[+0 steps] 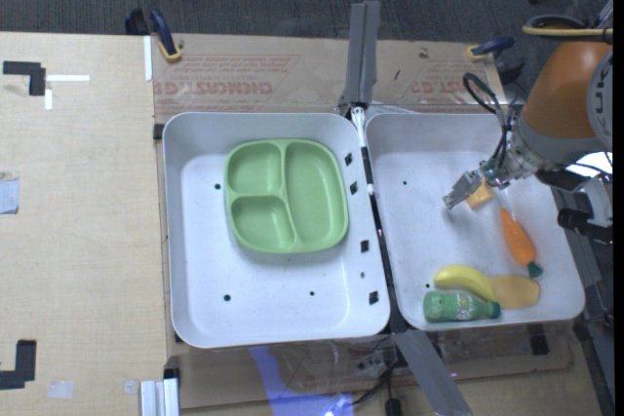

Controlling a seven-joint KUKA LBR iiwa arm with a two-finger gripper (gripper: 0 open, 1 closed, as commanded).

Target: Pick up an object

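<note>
Two white bins [195, 307]: one green plate [287, 196], one banana [464, 282], hand [468, 195] grasping yellow block [480, 197].

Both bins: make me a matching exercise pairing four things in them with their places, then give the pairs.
Things:
1. green divided plate
2. carrot
3. banana
4. green bottle

Places:
A. lying at the near edge of the right bin, just below the banana
B. in the left bin
C. right bin, just below and right of the hand
D. right bin, between the bottle and the carrot, next to a pale yellow piece

Pairs: 1-B, 2-C, 3-D, 4-A
</note>
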